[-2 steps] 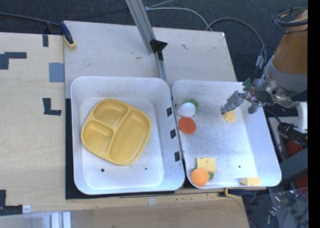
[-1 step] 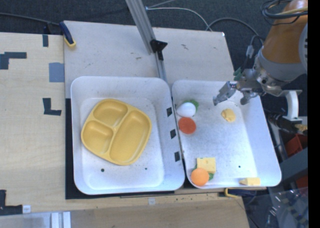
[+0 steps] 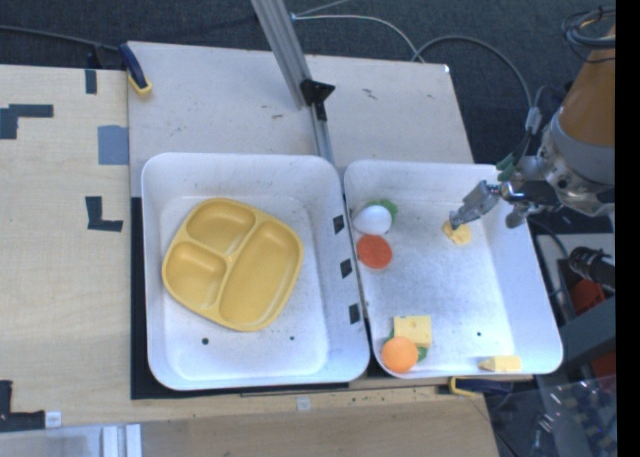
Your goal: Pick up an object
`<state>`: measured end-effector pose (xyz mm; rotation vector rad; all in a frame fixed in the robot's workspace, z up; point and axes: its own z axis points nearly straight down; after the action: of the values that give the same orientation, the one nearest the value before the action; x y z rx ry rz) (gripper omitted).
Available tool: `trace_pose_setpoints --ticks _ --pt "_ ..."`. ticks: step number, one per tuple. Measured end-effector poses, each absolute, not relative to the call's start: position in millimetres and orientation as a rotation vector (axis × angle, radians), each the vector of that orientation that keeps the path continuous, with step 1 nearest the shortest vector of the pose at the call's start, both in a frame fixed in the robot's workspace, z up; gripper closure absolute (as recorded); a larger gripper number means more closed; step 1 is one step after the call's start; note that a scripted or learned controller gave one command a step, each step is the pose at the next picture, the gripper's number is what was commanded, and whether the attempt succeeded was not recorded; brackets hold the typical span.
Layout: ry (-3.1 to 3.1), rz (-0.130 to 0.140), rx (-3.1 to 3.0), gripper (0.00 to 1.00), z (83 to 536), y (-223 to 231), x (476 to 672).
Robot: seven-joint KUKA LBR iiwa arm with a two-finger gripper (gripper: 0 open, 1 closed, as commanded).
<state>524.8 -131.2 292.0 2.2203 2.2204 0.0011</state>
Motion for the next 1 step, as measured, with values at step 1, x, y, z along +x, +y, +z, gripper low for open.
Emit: trace_pose_setpoints --ticks 1 --pt "2.225 0.002 2.215 0.0 299.4 -125.0 650.1"
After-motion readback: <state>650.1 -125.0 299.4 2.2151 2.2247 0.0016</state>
